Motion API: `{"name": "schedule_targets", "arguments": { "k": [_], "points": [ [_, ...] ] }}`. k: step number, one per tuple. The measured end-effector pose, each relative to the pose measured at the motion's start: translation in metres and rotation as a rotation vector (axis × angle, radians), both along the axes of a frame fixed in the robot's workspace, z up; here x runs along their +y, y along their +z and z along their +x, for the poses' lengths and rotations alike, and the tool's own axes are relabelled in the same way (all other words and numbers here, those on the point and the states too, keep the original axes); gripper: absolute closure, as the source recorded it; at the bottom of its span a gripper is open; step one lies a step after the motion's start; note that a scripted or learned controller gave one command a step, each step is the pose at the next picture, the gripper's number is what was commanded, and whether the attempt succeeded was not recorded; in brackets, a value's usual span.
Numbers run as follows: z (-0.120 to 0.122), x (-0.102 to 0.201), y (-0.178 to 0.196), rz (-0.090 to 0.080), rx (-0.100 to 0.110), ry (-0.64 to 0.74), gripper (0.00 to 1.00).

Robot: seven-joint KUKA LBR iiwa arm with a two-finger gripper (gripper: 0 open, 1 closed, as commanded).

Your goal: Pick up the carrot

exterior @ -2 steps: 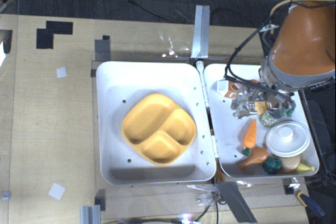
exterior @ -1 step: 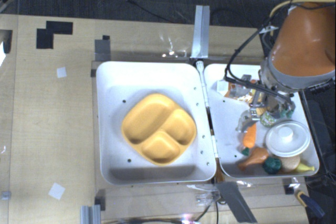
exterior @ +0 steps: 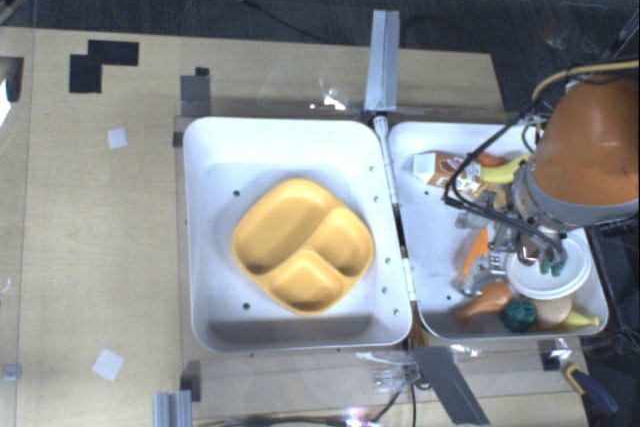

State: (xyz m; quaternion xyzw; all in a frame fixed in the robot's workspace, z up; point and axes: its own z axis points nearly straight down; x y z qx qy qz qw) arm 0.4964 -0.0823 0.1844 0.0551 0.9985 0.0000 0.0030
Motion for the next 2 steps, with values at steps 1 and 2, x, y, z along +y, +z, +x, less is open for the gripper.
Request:
{"name": "schedule_targets", "arguments": {
  "k": [1, 2],
  "points": [
    [0.025, -0.022, -0.095, 0.001, -0.012, -0.132, 0.00],
    [0.028, -0.021, -0.082, 0.001, -0.018, -0.125, 1.00]
  ]
}}
